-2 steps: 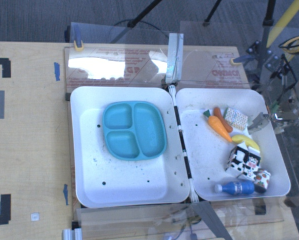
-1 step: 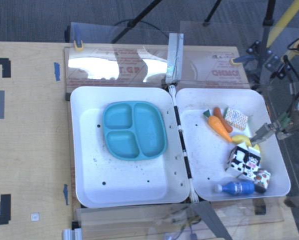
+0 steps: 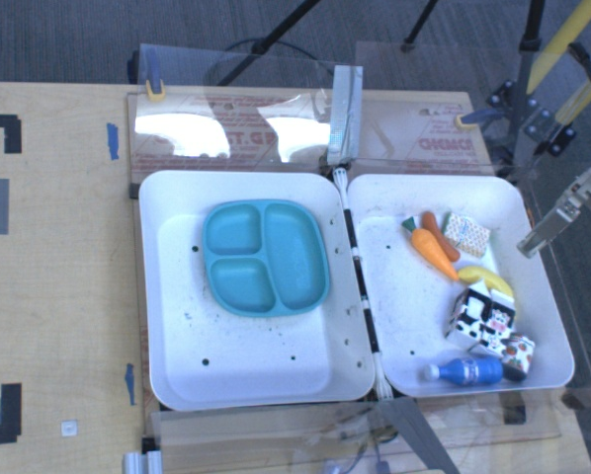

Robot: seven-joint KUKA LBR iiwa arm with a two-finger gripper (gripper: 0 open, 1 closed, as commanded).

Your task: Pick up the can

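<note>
Not started: black-and-white patterned can (image 3: 481,320) lies in rt white plastic bin (image 3: 394,358) betw. yellow banana (image 3: 485,280) & blue bottle (image 3: 466,371); grey gripper (image 3: 533,240) near bin's rt rim, grip state can't tell, whole pick left.

Two bins (image 3: 167,265), one plate (image 3: 266,257); two carrots (image 3: 434,250) — one bottle (image 3: 465,371)

Left bin (image 3: 167,363): holds a teal divided plate (image 3: 266,257), three compartments, lying flat near the middle.
Right bin (image 3: 384,215): objects crowd its right side.
Carrots (image 3: 434,245): two orange ones, touching, near the back.
Patterned box (image 3: 467,233): just beside the carrots.
Banana (image 3: 485,279): yellow, above a black-and-white carton (image 3: 481,321).
Blue bottle (image 3: 465,371): on its side at the front edge.
Tool (image 3: 557,220): at the right rim of the right bin; fingers unclear.
</note>
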